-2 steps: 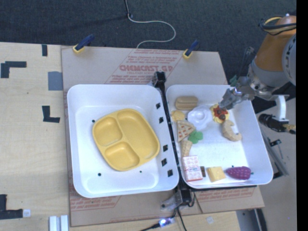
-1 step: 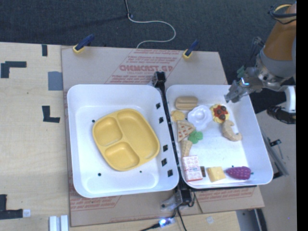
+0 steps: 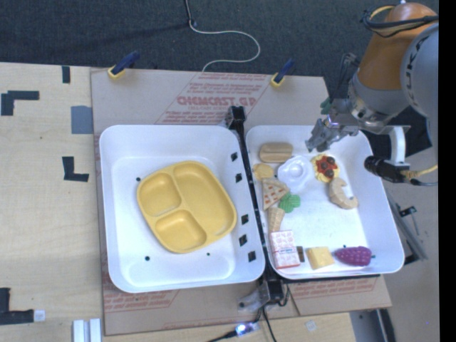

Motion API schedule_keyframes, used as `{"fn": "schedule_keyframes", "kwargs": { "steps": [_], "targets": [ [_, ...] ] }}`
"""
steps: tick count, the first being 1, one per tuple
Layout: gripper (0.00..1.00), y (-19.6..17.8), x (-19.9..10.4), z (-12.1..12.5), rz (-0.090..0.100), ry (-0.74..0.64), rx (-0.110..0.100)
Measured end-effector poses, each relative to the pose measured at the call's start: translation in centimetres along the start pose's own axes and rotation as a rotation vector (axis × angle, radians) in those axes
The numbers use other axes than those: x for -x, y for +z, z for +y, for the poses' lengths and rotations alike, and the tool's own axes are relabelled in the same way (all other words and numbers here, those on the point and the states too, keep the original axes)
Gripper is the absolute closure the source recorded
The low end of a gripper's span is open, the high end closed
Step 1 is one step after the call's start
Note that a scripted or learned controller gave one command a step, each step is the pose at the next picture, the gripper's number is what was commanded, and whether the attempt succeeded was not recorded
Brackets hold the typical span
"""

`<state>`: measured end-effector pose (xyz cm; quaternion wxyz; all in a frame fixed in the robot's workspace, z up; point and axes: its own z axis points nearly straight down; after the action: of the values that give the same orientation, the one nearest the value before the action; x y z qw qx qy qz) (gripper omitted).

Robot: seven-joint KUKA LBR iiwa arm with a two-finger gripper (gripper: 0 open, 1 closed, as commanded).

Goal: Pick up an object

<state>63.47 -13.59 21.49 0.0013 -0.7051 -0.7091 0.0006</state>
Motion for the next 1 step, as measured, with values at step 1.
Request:
{"fn": "schedule_keyframes", "kwargs": {
  "steps": [1],
  "targets": [
    [1.0,-1.03,-5.68,-0.64,0.001,-0.002,0.0]
  ]
}}
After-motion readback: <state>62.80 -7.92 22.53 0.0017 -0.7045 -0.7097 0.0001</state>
